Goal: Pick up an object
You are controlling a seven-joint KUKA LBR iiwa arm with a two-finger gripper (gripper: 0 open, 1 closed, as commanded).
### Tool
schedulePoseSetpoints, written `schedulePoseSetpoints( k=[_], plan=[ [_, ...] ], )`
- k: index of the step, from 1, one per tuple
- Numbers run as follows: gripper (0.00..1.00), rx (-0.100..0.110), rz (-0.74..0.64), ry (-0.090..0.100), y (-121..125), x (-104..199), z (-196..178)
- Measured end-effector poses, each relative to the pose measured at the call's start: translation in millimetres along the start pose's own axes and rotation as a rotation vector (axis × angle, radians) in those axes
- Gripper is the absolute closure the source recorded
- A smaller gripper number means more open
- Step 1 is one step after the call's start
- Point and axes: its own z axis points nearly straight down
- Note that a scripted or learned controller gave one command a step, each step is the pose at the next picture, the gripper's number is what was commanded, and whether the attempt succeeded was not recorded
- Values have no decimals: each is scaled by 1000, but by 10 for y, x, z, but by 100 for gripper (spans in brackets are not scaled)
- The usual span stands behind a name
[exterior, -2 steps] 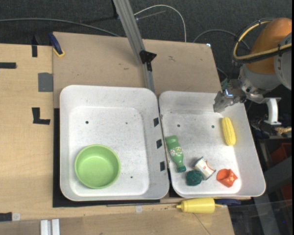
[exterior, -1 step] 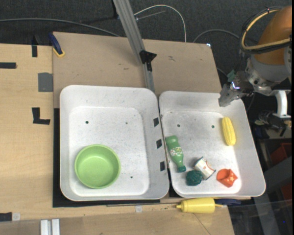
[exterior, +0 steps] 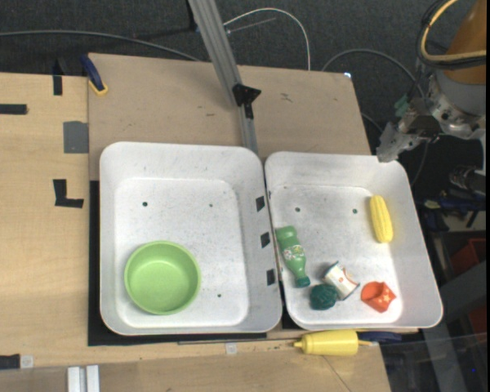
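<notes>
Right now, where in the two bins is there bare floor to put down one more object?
Left bin: bare floor everywhere except the near-left corner, where the green bowl sits. Right bin: the far-left part is bare, above the green bottle and left of the corn. Its near edge is crowded: dark green piece, small can, red piece.

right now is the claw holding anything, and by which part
Nothing is held. The claw sits past the top right corner of the right bin, with no object between its fingers; the corn lies in that bin.

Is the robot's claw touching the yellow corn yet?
Apart. The camera view shows the gripper outside the right bin's top corner, with bare white floor before the corn.
</notes>
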Motion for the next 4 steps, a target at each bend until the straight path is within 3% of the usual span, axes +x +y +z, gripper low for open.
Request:
schedulePoseSetpoints(
  k=[4],
  plan=[
    [100, 9, -5, 3, -397, 2331, 290]
  ],
)
